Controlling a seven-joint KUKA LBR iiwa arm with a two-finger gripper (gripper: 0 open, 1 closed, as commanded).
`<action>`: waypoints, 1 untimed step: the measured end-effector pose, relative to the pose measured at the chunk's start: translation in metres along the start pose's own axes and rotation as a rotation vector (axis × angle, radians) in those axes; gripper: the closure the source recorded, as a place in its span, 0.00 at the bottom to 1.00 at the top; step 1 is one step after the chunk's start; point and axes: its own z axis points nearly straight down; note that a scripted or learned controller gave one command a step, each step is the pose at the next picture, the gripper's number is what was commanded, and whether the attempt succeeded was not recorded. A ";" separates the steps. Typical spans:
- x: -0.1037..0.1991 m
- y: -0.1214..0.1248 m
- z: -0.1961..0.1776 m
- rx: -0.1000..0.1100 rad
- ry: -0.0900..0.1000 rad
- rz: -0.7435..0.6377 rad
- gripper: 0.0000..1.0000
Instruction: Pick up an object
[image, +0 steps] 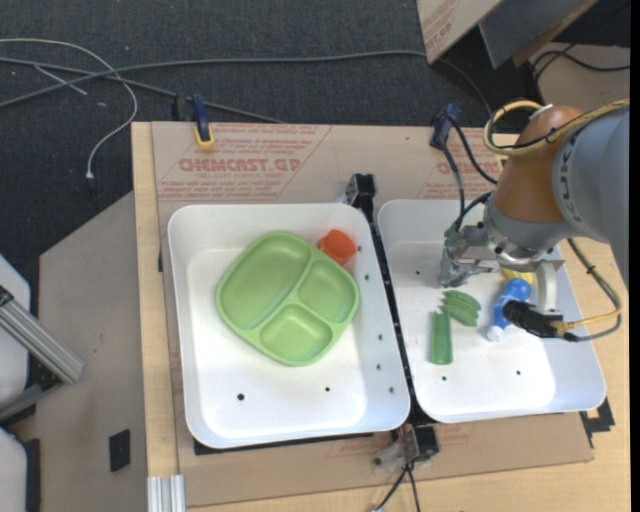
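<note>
Green divided plate (288, 297) lies in my left bin (190, 330), an orange piece (338, 244) touching its upper right edge. In the right bin (560, 385) I see a green stick (441, 337), a ribbed green leaf-like piece (462, 306) just above it, and a blue-and-white item (509, 305) beside them. End effector (462, 268) sits low over the leaf-like piece; I cannot tell whether it is released or clenched. Cardboard covers the tabletop (150, 300).
</note>
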 end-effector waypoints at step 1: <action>-0.003 0.008 -0.062 -0.007 -0.003 -0.001 1.00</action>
